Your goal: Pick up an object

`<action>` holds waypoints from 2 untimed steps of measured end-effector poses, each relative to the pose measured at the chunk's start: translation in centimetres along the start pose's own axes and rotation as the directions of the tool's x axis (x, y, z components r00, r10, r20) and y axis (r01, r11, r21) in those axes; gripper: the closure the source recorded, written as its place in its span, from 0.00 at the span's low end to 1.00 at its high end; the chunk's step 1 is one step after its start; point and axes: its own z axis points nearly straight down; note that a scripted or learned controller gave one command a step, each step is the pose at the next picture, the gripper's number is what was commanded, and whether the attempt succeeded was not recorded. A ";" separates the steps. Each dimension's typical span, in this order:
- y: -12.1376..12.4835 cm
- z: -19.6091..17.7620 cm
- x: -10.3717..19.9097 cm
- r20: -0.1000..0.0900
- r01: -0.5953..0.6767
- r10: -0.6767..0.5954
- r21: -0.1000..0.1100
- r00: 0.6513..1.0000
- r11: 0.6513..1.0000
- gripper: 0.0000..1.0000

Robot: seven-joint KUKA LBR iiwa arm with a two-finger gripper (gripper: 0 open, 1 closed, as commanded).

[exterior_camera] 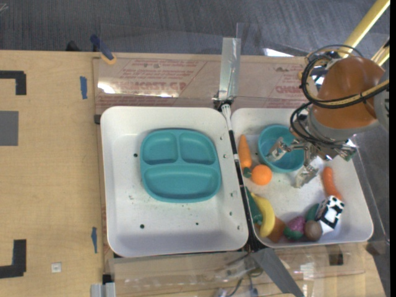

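Observation:
The right bin holds several toys: a teal bowl, a carrot, an orange ball, a banana, a small red-orange piece, a black-and-white toy and a pink and a brown piece at the front. My gripper hangs over the bowl's right rim, below the orange wrist band. It is open; one fingertip is over the bowl and the other sits nearer the bin floor. Nothing is between the fingers.
The left bin holds a teal divided plate. A metal divider post rises between the bins at the back. A yellow bar crosses the top right corner. Wooden bench lies to the left.

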 end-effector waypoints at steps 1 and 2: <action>0.0 0.0 -0.8 0.001 0.196 -0.196 0.003 0.981 0.981 0.00; -3.7 0.1 0.9 0.000 0.170 -0.170 0.000 0.985 0.985 0.00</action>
